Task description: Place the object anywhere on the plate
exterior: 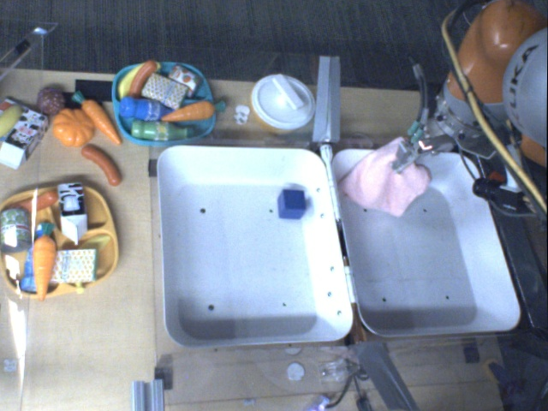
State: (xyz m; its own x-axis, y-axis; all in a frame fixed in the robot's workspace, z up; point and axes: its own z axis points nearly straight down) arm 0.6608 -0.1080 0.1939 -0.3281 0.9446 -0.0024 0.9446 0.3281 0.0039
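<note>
- Orange-banded arm point(501, 41) rose closest to the lens at the upper right. Its gripper point(413, 151) reached down over the back left corner of the right bin point(445, 324).
- Whether the gripper was open or closed could not be told. It stood at the upper right edge of the pink plate point(385, 187), seemingly touching it, and nothing was clearly seen in its hold.
- The pink plate lay in that corner against the wall shared by the bins. It looked tilted rather than flat, though this was uncertain.
- The blue cube point(292, 203), judged to be the object, sat alone in the left bin point(248, 336), toward its back right and well apart from the gripper.
- The step in hand was judged to be fetching the cube, so the task looked barely begun.
- To do it well, the gripper should lift clear of the plate without dragging it and cross the dividing wall high. It should then descend squarely over the cube and close on two opposite flat faces.
- The release should be low and over the plate's middle, since a tilted plate could let the cube slide off.
- A white lidded tub point(282, 101) stood outside the bins.
</note>
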